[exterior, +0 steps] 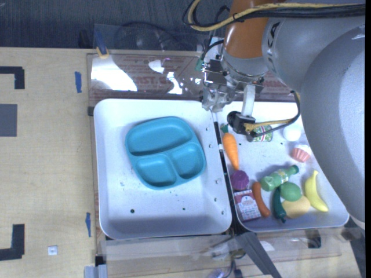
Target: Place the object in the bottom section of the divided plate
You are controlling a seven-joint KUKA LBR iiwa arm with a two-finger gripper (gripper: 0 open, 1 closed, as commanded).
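Note:
A blue divided plate (166, 151) lies in the left bin (119, 198), with one wide section at the far side and two smaller ones at the near side; nothing lies in it. My gripper (215, 103) hangs over the far end of the wall between the two bins, right of the plate's far corner. An orange carrot (231, 149) lies just below it along the right bin's left wall. I see nothing in the gripper's grasp.
The right bin (272, 158) holds several toy foods: a purple piece (239, 179), a red packet (248, 207), green vegetables (279, 178), a banana (315, 191), a pink cupcake (301, 153). A clear plastic sheet (145, 68) lies behind the bins.

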